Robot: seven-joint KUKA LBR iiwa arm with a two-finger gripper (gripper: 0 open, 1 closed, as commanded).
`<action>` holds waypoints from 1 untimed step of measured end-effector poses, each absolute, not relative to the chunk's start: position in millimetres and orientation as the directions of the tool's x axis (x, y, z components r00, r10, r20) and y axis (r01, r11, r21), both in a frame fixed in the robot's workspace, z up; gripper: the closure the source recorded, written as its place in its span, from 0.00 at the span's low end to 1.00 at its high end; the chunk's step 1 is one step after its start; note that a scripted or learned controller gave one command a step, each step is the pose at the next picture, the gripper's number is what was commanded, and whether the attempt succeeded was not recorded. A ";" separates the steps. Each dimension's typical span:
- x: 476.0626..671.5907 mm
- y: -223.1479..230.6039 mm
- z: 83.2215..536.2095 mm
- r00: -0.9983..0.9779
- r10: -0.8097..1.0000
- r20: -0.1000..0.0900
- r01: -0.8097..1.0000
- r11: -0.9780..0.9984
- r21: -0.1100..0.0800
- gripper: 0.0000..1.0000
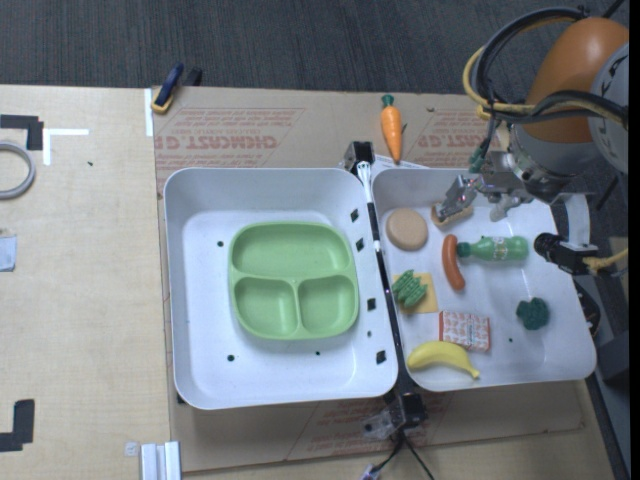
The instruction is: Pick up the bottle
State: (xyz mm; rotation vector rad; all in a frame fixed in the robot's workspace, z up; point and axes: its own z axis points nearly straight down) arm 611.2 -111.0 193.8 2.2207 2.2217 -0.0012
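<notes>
Bins sit side by side on the bench: the left bin [190, 298] carries a green divided plate [294, 280] with three compartments, lying flat near its middle. The right bin [570, 353] bears the small things. The grey arm with its orange band [585, 53] reaches in from the right, above the far right corner of that bin. Its gripper [455, 206] hangs low over the bin's far edge, and the fingers show a narrow gap with nothing seen between them. The green bottle [494, 250] lies on its side just below the gripper and apart from it, near the middle of the right bin, its cap end pointing left toward a red sausage [453, 263] that lies just beside it. A banana [444, 358] rests at the near edge. A round tan bun [407, 229] sits near the dividing wall, with a yellow slice topped by green leaves [412, 291] below it. A patterned red-and-white packet [466, 329] lies above the banana. A dark green broccoli piece [533, 313] sits toward the right wall. Outside the bins, a toy carrot [391, 128] lies on the cardboard beyond them.
</notes>
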 end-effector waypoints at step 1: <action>611.5 -111.4 203.3 -0.001 1.000 -0.002 1.000 0.001 0.000 1.00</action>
